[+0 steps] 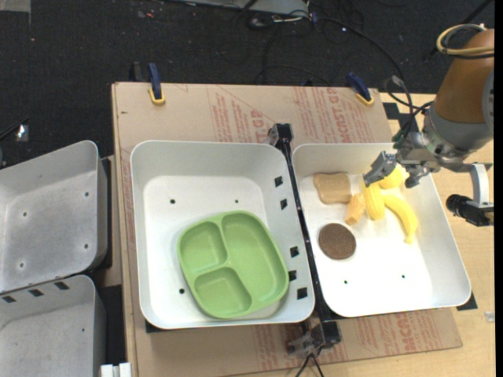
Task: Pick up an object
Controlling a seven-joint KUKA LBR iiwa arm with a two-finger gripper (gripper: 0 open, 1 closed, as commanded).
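Gripper (pixel 391 171) lowered over banana bunch (pixel 391 204) in right bin (pixel 440 289); finger state cannot be told; bunch judged light, smooth plastic, slippery; best gripped across one narrow banana

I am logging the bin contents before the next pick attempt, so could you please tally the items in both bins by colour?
Green: 1, the green plastic three-compartment plate in the left bin.
Yellow: 1, the yellow banana bunch in the right bin.
Orange: 1, the small orange piece beside the bananas.
Tan: 1, the tan bread-like slice.
Brown: 1, the brown round disc.
Total: 5
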